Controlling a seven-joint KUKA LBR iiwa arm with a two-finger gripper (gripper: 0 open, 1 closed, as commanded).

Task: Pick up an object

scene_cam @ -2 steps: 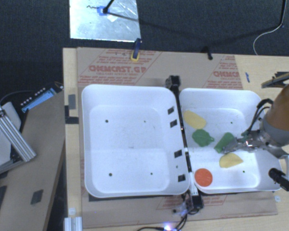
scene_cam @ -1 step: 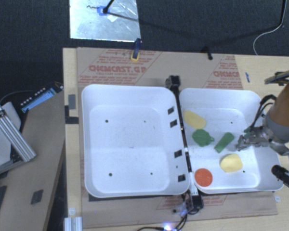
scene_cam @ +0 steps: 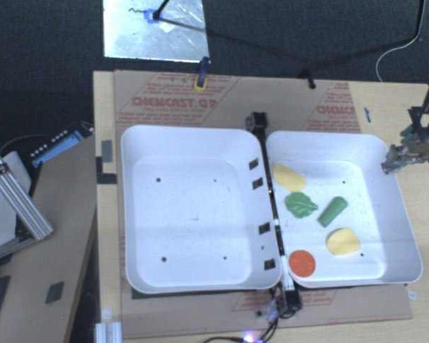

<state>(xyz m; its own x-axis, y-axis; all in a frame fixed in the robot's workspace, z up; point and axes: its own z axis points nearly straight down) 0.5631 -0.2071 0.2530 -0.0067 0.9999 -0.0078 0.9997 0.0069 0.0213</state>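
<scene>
- In the right bin (scene_cam: 397, 220) I see five items: a yellow piece (scene_cam: 288, 177), a green leaf (scene_cam: 300, 205), a green block (scene_cam: 333, 211), another yellow lump (scene_cam: 342, 241) and an orange disc (scene_cam: 302, 263).
- The gripper (scene_cam: 400, 157) sits at the bin's far right rim; I cannot tell its state.
- I judge nothing picked yet.

In the right-hand shallow white plastic bin (scene_cam: 393, 213) we see two yellow lumps (scene_cam: 288, 177) (scene_cam: 342, 241), a leafy green piece (scene_cam: 300, 205), a darker green cylinder (scene_cam: 332, 211) and an orange-red round disc (scene_cam: 302, 263); the left-hand bin (scene_cam: 139, 213) beside it is plain white
</scene>
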